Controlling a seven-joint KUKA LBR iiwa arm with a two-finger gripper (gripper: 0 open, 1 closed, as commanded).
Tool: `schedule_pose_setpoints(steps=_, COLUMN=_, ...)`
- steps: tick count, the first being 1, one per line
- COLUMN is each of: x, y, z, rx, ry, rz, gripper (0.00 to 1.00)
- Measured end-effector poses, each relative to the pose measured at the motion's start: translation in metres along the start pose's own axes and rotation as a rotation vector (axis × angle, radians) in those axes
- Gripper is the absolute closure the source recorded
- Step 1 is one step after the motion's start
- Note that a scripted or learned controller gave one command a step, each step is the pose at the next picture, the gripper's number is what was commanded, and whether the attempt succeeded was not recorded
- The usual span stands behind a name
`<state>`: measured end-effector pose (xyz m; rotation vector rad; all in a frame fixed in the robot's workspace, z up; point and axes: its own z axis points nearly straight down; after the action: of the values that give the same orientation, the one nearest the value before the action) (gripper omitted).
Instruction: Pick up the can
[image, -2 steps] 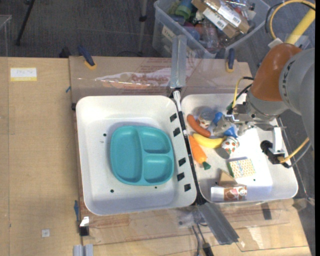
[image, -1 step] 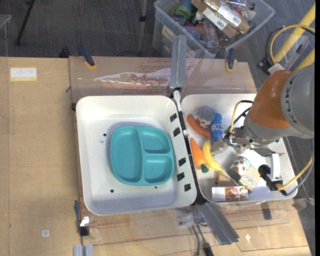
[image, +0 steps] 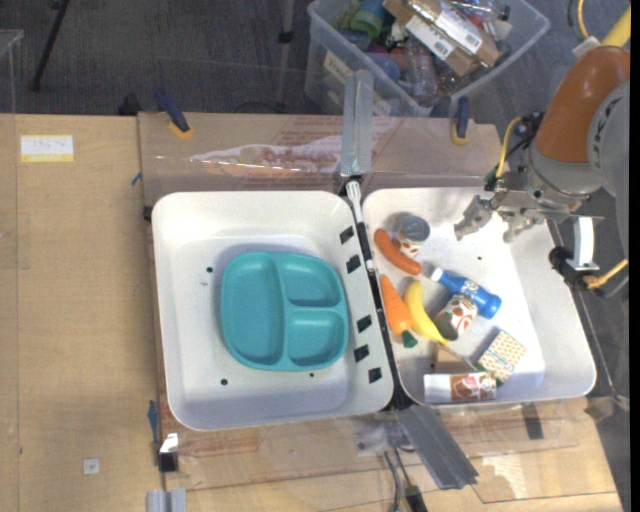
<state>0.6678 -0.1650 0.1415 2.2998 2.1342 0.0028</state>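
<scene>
Here, the can (image: 461, 316) lies on its side near the middle of the right bin (image: 560, 330), among one blue bottle (image: 468, 289), one banana (image: 424, 318), one carrot (image: 396, 306), one sausage (image: 399, 253), one round tin (image: 408, 231), one patterned box (image: 501, 355) and one tube (image: 460, 386). The gripper (image: 496, 214) hovers over the bin's upper right, fingers spread and pinching nothing, well apart from the can. The pickup is not yet begun. The left bin (image: 180, 300) holds one teal divided plate (image: 282, 310). Two bins sit on the desk (image: 70, 300).

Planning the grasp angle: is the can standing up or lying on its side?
Upright, it seems: the can in the right bin shows its round grey top to the camera, with little of its side visible.
</scene>
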Motion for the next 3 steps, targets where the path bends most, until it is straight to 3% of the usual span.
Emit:
schedule_pose_setpoints(steps=1, x=0.062, y=-0.041, z=0.051, rx=-0.007, ry=0.001, rz=-0.049, gripper=0.00)
schedule_pose_setpoints(steps=2, x=0.061, y=-0.040, z=0.039, rx=-0.012, ry=-0.002, rz=-0.050, gripper=1.00)
schedule_pose_setpoints(steps=3, x=0.061, y=-0.040, z=0.039, rx=-0.011, ry=-0.002, rz=-0.049, gripper=0.00)
